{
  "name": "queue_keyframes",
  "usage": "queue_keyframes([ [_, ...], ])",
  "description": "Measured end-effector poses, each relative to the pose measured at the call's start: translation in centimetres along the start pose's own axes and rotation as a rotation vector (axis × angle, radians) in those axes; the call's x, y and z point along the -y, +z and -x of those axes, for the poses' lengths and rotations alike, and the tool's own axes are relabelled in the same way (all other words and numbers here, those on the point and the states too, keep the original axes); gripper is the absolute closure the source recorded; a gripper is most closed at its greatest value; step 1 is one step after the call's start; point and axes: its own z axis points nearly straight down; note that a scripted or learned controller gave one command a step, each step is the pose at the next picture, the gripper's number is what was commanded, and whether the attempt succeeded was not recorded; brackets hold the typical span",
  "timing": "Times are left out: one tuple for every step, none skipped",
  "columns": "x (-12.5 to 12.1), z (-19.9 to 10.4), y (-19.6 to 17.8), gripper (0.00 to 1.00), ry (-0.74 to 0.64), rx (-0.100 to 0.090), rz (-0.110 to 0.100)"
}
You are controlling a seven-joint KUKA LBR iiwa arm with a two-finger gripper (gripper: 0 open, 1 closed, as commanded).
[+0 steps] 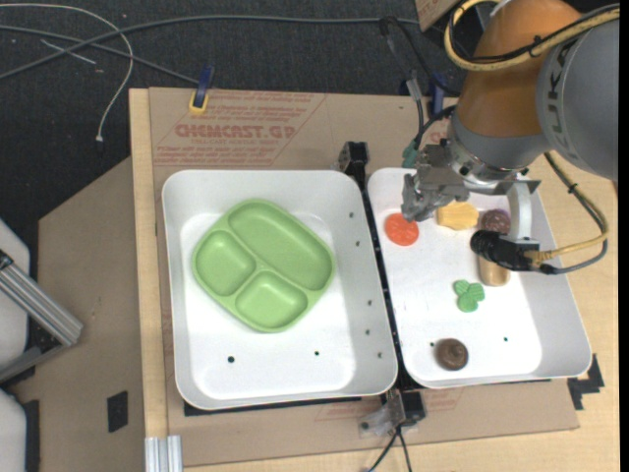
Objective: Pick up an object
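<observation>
the bench (550,401) is brown board carrying two shallow white bins side by side, and everything below is placed against the right bin (550,357). to its left, touching along the shared edge, sits the left bin (197,362), with a green divided plate (262,264) lying tilted in its middle. the grey arm (550,77) with its orange band reaches in over the right bin's far edge. the claw (423,205) hangs low at that bin's far left corner, just above and beside the orange-red round piece (400,230); whether it is open or closed i cannot tell, and nothing is seen caught in it.

inside the right bin: a yellow chunk (456,215) near the far edge, a dark purplish piece (494,220) just right of it, a tan upright piece (492,268) partly behind a black fitting, a green leafy piece (468,295) near the middle, and a brown round piece (451,354) toward the near edge.

the orange-red piece looks the likeliest target. it seems a small, light, stiff toy food, probably smooth plastic and a bit slippery, not fragile. being low and round, it would best be pinched across its widest part, straight down; a skewed grip could squirt it toward the bin wall close by.

red print on the board beyond the left bin reads roughly "chemcast gp"; the smaller lines are too faint to read.
</observation>
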Motion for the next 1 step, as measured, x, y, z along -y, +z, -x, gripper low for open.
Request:
queue_keyframes([
  [-0.96, -4.85, -0.54, 1.0, 0.0, 0.0, 0.005],
])
